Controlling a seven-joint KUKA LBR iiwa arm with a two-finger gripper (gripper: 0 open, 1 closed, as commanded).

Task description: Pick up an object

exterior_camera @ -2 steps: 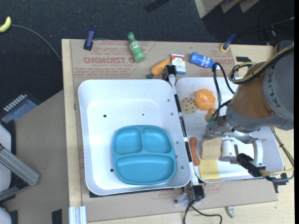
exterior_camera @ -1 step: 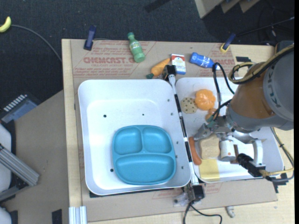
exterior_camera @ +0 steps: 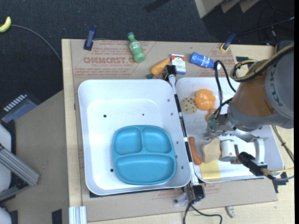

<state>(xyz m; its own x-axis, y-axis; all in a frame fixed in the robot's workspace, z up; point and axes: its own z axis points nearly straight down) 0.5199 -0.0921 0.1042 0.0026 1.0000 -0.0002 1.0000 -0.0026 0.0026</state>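
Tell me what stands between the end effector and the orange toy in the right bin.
Nothing visible does. The end effector hangs over the right bin, just below the orange toy, with bare bin floor between them. The cookie lies off to the toy's left.

Brown bench (exterior_camera: 112, 59), two white bins (exterior_camera: 93, 125) side by side, green bottle (exterior_camera: 136, 48), blue can (exterior_camera: 202, 60)

A divided plate (exterior_camera: 144, 154) lies in the left bin (exterior_camera: 93, 101); a cookie (exterior_camera: 188, 105), a hot dog (exterior_camera: 194, 151) and bread (exterior_camera: 211, 150) lie in the right bin (exterior_camera: 191, 85).
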